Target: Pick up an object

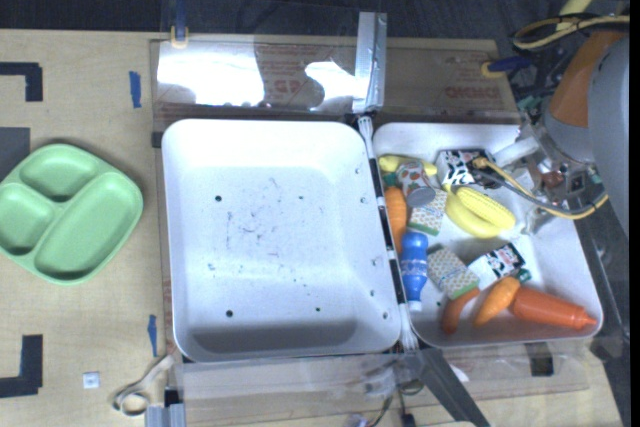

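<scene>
The right bin (585, 260) holds several objects. A yellow banana (480, 212) lies near its middle, with a black-and-white patterned box (458, 167) just behind it. A blue bottle (414, 265) and a small orange piece (397, 212) lie along the left wall. A long orange carrot (545, 308) and a shorter one (497, 300) rest at the front, next to a second black-and-white box (502, 261). My gripper (543, 177) hangs over the bin's right back part, just right of the banana. Nothing is visibly held.
The left bin (270, 225) stands beside the right one, with a shared wall between them. A green divided plate (68, 212) sits on the bench at far left. A clear panel (265, 65) stands behind the left bin.
</scene>
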You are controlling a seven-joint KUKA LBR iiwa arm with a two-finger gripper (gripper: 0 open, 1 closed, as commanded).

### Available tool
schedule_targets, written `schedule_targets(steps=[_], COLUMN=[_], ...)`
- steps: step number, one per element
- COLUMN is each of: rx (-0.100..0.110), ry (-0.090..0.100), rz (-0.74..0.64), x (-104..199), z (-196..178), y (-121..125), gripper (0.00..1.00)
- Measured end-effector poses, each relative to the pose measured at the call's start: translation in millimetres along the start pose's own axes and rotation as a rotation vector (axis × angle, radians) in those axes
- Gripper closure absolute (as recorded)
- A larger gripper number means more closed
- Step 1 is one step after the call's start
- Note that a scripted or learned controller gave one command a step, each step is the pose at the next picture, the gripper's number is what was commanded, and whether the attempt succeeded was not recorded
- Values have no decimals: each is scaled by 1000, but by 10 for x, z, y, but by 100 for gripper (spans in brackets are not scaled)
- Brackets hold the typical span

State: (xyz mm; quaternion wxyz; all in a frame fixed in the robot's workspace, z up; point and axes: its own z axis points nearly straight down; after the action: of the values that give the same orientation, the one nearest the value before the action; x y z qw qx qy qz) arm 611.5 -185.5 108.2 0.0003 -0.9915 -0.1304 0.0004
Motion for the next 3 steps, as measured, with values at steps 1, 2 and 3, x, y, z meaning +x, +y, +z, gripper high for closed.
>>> schedule_targets(steps=[1, 2, 3], rx=[0, 0, 2], ry=[0, 0, -2], rz=[57, 56, 27], x=[113, 165, -191], z=[-890, -1408, -386], y=[406, 117, -102], gripper=[0, 0, 0])
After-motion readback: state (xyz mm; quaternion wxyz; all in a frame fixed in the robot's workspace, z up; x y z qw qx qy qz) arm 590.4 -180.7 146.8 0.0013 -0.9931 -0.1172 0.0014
